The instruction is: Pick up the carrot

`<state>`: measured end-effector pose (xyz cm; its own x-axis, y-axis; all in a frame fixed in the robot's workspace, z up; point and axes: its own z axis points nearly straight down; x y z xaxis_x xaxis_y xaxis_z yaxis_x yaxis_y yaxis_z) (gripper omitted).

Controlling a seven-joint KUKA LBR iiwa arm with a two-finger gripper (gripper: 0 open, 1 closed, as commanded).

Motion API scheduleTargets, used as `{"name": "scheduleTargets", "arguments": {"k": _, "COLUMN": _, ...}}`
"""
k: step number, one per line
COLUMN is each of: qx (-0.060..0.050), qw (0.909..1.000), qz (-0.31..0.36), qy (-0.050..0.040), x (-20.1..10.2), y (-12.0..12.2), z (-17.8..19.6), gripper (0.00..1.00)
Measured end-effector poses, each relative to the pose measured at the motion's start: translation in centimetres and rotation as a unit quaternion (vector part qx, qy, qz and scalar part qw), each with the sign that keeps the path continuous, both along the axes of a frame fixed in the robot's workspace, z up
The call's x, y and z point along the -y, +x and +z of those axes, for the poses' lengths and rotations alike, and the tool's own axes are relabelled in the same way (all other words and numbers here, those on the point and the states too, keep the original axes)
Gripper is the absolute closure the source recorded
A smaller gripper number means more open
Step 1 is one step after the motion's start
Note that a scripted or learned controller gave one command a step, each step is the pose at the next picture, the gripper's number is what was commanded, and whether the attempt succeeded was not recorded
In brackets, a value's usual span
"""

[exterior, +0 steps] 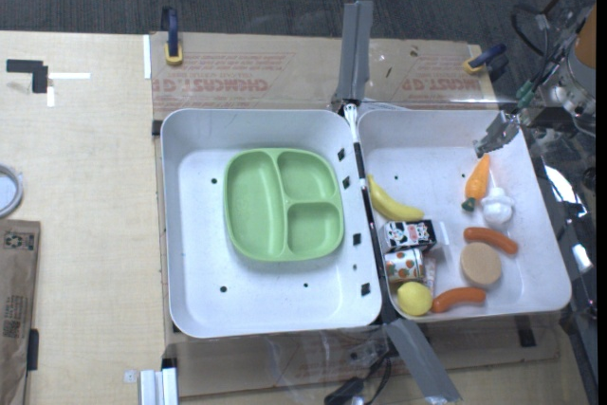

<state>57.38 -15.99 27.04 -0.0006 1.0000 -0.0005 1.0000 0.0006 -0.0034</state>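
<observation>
The carrot (478,179), orange with a green tip at its lower end, lies in the right bin (427,139) near the right wall, tilted almost upright. My gripper (495,138) hangs at the bin's upper right, just above and to the right of the carrot's top end. Its dark fingers point down-left toward the bin floor, and nothing shows between them. The arm comes in from the right edge.
In the right bin lie a banana (391,200), a small milk carton (410,234), a printed cup (403,263), a lemon (414,298), two sausages (490,240), a round bun (481,266) and a white garlic (497,205). The left bin (190,204) holds a green divided plate (283,203).
</observation>
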Motion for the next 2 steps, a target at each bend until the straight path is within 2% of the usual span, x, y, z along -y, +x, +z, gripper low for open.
{"name": "scheduleTargets", "arguments": {"k": 1, "qx": 0.002, "qw": 0.9970, "qz": 0.078, "qy": 0.0003, "x": 4.46, "y": 1.80, "z": -17.23, "gripper": 0.00}}
{"name": "scheduleTargets", "arguments": {"k": 2, "qx": 0.002, "qw": 0.9971, "qz": 0.076, "qy": -0.0001, "x": 4.58, "y": 1.82, "z": -16.26, "gripper": 1.00}}
